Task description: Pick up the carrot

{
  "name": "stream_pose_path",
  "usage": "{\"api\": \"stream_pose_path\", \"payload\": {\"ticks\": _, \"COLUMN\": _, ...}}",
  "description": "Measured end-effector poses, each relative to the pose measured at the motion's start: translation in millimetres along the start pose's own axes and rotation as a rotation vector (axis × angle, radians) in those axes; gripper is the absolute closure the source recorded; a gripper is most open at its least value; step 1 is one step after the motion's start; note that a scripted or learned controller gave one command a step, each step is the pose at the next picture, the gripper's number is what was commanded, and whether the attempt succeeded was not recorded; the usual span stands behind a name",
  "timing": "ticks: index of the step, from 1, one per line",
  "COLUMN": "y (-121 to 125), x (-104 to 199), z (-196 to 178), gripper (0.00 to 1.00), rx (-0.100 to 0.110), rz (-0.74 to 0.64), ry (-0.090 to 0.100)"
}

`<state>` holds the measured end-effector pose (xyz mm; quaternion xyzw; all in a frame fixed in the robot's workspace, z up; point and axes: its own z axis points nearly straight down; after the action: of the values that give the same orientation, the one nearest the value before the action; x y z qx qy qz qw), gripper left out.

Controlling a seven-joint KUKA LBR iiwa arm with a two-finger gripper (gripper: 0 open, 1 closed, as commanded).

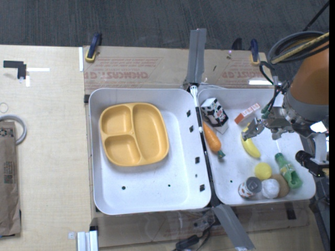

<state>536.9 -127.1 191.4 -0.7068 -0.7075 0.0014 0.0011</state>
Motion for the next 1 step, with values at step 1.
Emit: {"api": "stream_pose_path", "payload": {"ticks": 1, "y": -24.2, "x": -58.8, "z": 13.7, "gripper": 0.0, "rx": -0.001, "rz": -0.086, "ry": 0.0}}
